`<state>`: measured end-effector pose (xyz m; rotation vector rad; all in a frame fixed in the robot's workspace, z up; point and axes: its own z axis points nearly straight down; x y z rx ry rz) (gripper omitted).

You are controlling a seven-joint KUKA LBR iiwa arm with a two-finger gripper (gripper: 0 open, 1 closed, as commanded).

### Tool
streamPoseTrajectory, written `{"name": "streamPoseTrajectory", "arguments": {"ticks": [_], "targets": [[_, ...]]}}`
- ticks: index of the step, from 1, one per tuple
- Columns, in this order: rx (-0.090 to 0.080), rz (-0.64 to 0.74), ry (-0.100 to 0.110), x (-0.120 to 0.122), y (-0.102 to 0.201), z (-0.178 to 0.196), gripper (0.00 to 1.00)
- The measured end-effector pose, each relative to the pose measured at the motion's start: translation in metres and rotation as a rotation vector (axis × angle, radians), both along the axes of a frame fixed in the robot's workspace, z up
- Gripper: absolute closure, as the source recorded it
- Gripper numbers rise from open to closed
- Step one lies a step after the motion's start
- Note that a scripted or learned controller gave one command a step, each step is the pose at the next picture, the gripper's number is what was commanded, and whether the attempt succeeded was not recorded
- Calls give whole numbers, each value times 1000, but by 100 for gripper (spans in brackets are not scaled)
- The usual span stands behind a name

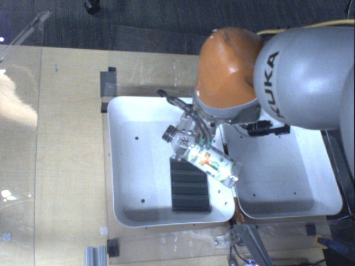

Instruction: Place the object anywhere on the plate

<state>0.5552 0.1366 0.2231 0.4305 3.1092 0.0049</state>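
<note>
Arm: the gripper point(191, 140) hangs over the left bin point(125, 165), toward its 2 o'clock corner.
Object: a white and green tube point(213, 165) lies slanted at 4 o'clock from the gripper, touching it.
Grip: cannot tell.
Plate: dark ridged plate point(188, 187) just under the tube, at 6 o'clock.
Progress: tube near the plate; placing is not yet done.

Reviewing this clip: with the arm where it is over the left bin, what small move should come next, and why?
Probably a short shift toward the dark ribbed plate, then a lowering. The white printed tube lies tilted at the gripper, overhanging the plate's upper right corner and the left bin floor, not squarely over the plate.
</note>
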Motion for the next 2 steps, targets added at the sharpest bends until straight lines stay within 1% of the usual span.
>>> {"name": "streamPoseTrajectory", "arguments": {"ticks": [1,2], "targets": [[-1,150,-6,50,-85,-36,100],[0,-62,-5,100,-83,26,100]]}}
